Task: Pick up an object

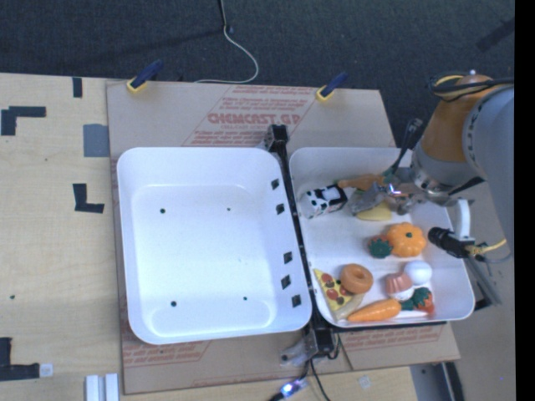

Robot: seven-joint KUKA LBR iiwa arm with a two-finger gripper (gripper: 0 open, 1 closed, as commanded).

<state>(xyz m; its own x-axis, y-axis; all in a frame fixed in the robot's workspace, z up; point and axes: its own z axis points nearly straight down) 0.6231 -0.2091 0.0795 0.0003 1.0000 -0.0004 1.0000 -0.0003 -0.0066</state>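
Cardboard [242, 115] under the bins read "CHEMCAST G.P." in red. The gripper [386, 192] sat low in the right bin [451, 307], beside a yellow banana-like toy [374, 214] and a cow figure [323, 200]; its grip was indiscernible. A pumpkin [405, 240] lay near.

Left bin [201, 161]: floor bare across its whole width, open from above. Right bin [462, 312]: crowded. Cow figure [323, 199] and banana [374, 214] along its upper part; pumpkin [405, 240] centre; doughnut [357, 278], pizza slice [332, 291], carrot [374, 311] along the lower edge. Narrow bare strip between cow figure and doughnut.
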